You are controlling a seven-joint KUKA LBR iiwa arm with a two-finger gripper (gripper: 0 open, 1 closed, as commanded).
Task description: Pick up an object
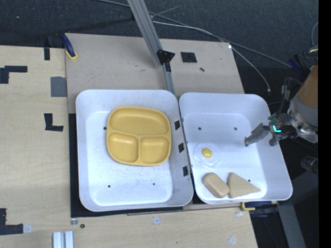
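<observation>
Near the right bin's (258, 107) front, tan loaf (215, 184) lying diagonally, end effector (262, 136) empty, splayed, well apart.

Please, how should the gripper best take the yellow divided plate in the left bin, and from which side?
Probably by the rim. The yellow divided plate lies flat in the left bin, too wide to span, so only its raised edge offers a pinch. Its right edge is nearest the gripper; come down from above there, one finger inside the rim, one outside.
</observation>
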